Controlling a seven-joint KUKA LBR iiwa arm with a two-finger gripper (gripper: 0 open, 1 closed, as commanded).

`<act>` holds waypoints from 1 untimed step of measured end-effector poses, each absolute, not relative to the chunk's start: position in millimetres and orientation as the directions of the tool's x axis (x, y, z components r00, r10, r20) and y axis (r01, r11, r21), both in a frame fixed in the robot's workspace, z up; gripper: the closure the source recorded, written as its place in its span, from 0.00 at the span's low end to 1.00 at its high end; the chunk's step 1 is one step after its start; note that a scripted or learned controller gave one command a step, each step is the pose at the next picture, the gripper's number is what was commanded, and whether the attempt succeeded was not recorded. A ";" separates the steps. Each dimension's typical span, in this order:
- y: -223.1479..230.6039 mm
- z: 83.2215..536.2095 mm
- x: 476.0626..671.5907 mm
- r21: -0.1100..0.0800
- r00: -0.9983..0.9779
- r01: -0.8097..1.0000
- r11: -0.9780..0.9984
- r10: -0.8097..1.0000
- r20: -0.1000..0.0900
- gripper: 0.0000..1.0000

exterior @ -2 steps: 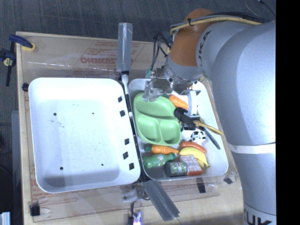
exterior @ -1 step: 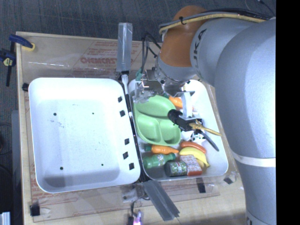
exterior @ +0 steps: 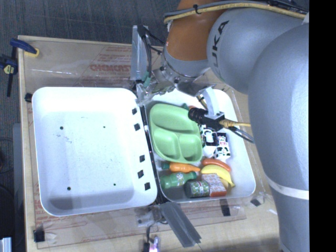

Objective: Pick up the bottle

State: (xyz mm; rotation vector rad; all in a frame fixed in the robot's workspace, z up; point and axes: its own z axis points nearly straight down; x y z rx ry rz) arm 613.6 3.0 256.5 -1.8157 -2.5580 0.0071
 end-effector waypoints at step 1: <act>48.1 197.2 606.4 -0.010 -0.404 0.915 0.404 0.915 0.003 1.00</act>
